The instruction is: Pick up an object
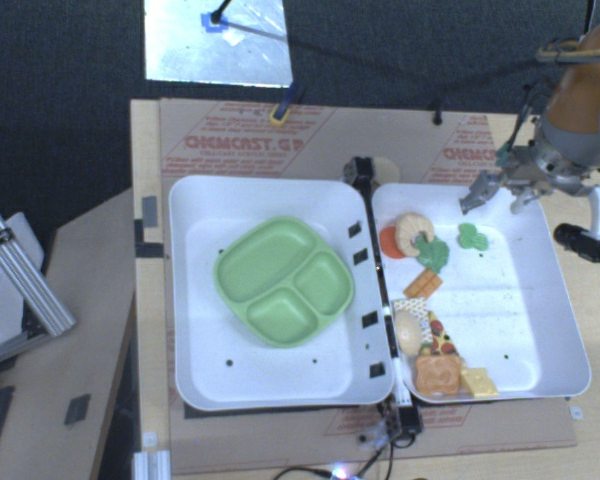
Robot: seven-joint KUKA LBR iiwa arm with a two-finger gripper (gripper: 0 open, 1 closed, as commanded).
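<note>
Toy food pieces lay clustered along the left side of the right bin (540, 298), from a bagel-like piece (414, 230) at centre-right of the frame down to a yellow cheese wedge (478, 382) at lower right. One small green piece (470, 236) sat apart, directly below and slightly left of the gripper (500, 197), the nearest candidate. The gripper hovered above the bin's upper edge, its two fingers spread and clamped on nothing. Counted: two white bins; one green divided plate (283, 280) in the left bin (195, 218); roughly nine food pieces.
</note>
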